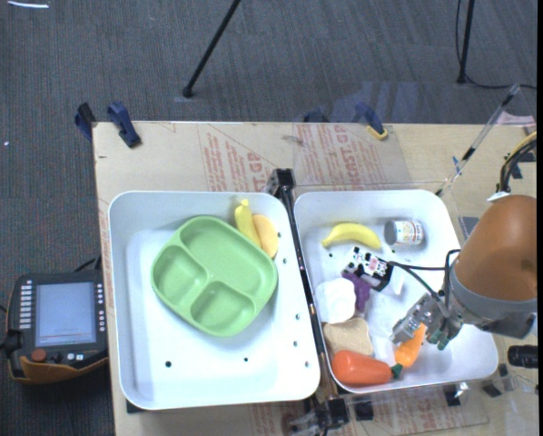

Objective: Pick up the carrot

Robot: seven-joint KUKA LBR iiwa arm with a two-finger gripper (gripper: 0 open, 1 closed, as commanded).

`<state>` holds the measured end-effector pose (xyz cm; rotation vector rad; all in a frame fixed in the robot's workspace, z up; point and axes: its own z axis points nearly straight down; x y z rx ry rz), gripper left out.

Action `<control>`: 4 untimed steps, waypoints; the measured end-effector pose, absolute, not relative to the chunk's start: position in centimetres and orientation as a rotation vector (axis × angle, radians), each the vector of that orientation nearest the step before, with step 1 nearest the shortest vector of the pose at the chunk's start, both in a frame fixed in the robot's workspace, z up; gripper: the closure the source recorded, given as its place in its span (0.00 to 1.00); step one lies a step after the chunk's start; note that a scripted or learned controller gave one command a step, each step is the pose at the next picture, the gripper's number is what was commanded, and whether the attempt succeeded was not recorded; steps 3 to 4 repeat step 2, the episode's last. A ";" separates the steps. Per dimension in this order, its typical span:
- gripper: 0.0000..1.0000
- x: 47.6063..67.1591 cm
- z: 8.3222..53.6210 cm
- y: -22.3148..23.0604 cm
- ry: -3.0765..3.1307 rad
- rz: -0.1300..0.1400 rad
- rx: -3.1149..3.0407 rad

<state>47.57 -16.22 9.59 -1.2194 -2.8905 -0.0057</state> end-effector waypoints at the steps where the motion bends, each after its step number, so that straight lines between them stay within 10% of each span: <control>1: 1.00 47.8 15.6 -11.8 -2.937 -0.004 -1.122; 2: 1.00 47.5 14.9 -15.1 -2.348 0.003 -2.081; 4: 1.00 47.5 14.9 -15.1 -2.348 0.003 -2.081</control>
